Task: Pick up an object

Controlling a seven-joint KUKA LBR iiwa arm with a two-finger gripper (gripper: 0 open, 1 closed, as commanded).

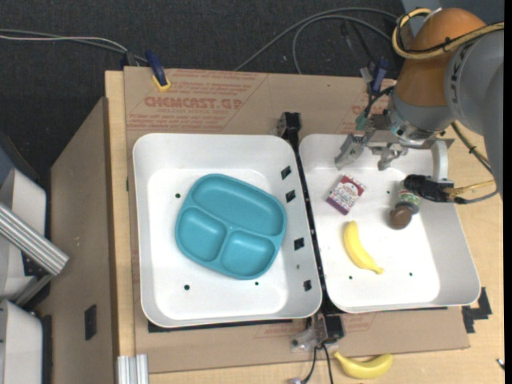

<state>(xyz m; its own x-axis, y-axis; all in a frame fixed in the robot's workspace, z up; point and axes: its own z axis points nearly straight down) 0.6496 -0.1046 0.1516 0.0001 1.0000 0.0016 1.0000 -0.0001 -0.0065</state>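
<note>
In the right bin [448,290] lie a small purple and white packet [345,194], a yellow banana [360,248] and a brown roundish object [401,214]. My gripper [366,155] hangs over the far part of that bin, just behind the packet. Its fingers are spread open and nothing sits between them. The packet lies a short way in front of the left fingertip [344,155]. The brown object rests to the right of the packet, and the banana lies nearer the front of the bin.
A blue divided plate [230,225] fills the middle of the left bin [152,174]. A second banana [365,365] lies outside the bins at the bench's front edge. A black clip [289,123] sits at the far end of the divider between the bins.
</note>
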